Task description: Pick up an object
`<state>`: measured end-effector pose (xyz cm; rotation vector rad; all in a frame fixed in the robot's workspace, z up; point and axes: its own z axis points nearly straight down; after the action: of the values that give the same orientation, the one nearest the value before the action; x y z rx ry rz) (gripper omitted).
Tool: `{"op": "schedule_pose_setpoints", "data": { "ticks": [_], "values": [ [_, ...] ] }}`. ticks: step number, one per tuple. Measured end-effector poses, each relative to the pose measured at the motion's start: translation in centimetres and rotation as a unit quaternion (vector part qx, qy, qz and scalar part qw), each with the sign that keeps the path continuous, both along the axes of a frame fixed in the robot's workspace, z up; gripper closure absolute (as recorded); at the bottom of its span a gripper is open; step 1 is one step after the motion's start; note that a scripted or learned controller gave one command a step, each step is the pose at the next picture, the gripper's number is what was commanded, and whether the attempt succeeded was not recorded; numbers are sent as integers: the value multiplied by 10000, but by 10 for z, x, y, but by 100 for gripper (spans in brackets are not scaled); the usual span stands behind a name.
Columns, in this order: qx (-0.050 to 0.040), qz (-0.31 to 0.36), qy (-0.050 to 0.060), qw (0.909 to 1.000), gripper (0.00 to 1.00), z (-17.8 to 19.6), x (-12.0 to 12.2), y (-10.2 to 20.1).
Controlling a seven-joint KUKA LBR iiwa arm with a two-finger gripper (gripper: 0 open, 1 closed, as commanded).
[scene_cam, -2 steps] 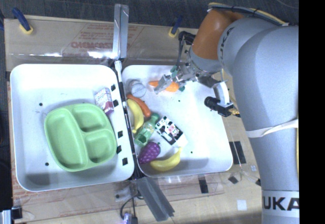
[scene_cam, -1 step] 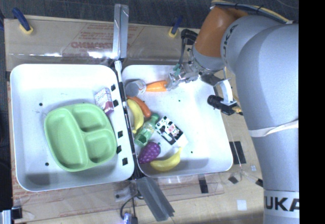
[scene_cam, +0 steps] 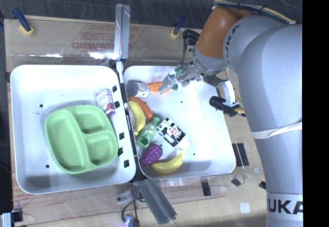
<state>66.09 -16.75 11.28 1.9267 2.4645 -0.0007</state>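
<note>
Holding two bananas (scene_cam: 168, 164), right bin (scene_cam: 218, 133); gripper (scene_cam: 175, 81) state: cannot tell.

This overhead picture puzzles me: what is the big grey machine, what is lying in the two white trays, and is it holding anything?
One camera looks down at a slant on a bench. The grey arm is a robot reaching in from the right; its gripper hangs over the right bin, by an orange carrot-like toy. Whether it grips anything is unclear. That bin holds toy bananas, purple grapes and a small patterned box. The left bin holds a green divided plate.
</note>
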Motion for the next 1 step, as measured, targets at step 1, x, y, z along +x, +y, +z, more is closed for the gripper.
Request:
{"op": "schedule_pose_setpoints", "data": {
  "ticks": [1],
  "values": [
    [28,1237,49,9923,0,27,-3,-8]
  ]
}}
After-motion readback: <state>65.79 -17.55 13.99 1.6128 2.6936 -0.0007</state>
